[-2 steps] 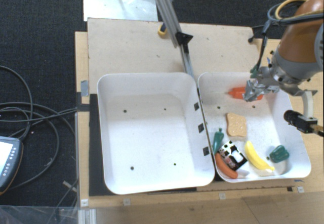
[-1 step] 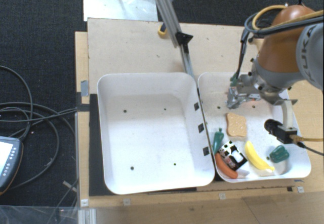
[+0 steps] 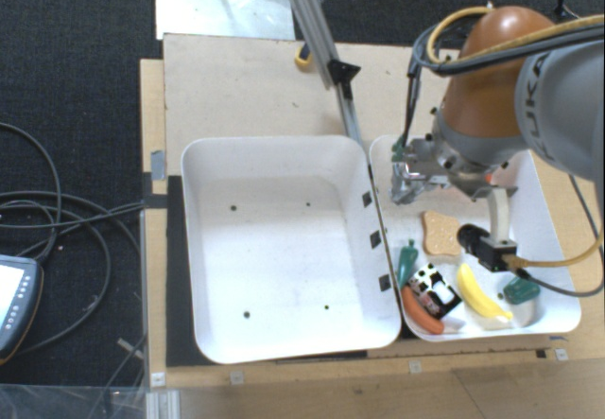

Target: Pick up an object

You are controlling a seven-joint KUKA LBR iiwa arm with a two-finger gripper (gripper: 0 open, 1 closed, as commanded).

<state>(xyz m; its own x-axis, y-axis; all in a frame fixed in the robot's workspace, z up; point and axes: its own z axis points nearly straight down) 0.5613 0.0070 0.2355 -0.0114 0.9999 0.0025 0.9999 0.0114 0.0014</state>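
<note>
My gripper (image 3: 412, 183) hangs over the far left part of the right bin (image 3: 560, 311), under the arm's orange dome. Just in front of it lies a tan slice of toast (image 3: 440, 233). Closer to the front of that bin sit a green piece (image 3: 407, 262), a red sausage (image 3: 422, 310), a black and white block (image 3: 436, 289), a yellow banana (image 3: 482, 293) and a teal piece (image 3: 521, 290). The arm's body hides the far right part of this bin. I see nothing held in the gripper.
The left bin (image 3: 274, 256) stands beside the right one, sharing a dividing wall with black tabs (image 3: 375, 239). A grey pole (image 3: 317, 20) slants down to the bins' far junction. Cables and a pendant (image 3: 14, 299) lie on the floor at left.
</note>
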